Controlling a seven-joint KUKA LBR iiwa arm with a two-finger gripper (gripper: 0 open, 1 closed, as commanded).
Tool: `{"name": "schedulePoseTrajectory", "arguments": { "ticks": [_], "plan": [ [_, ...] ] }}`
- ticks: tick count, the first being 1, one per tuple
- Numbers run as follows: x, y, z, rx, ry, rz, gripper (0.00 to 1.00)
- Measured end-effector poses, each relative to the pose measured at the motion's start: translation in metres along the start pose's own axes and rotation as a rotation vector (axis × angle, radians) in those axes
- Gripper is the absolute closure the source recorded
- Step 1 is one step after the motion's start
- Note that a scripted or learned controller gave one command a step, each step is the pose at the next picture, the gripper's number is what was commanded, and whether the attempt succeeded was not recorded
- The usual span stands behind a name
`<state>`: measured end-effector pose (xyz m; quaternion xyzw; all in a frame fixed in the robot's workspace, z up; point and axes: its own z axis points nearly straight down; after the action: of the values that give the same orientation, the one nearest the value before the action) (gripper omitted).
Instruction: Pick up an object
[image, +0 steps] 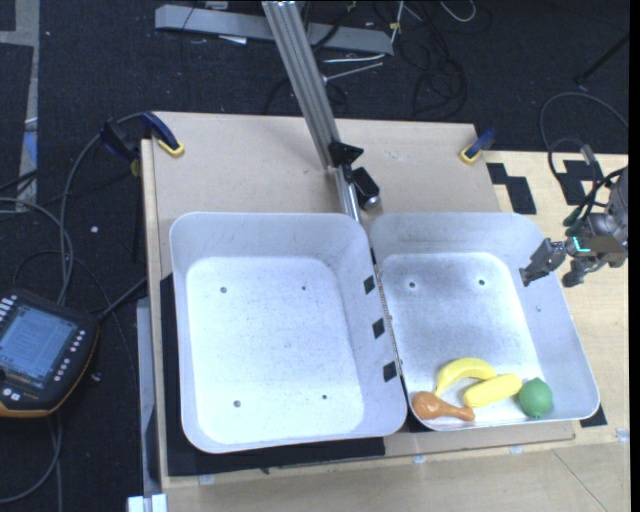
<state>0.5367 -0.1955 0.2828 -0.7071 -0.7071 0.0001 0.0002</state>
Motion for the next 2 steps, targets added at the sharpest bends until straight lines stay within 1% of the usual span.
{"name": "schedulePoseTrajectory", "arguments": {
  "ticks": [1,2],
  "plan": [
    [0.000,0.000,0.000,0.000,0.000,0.000,0.00],
    [0.007,-0.003,0.060,0.004,0.001,-0.001,0.00]
  ]
}}
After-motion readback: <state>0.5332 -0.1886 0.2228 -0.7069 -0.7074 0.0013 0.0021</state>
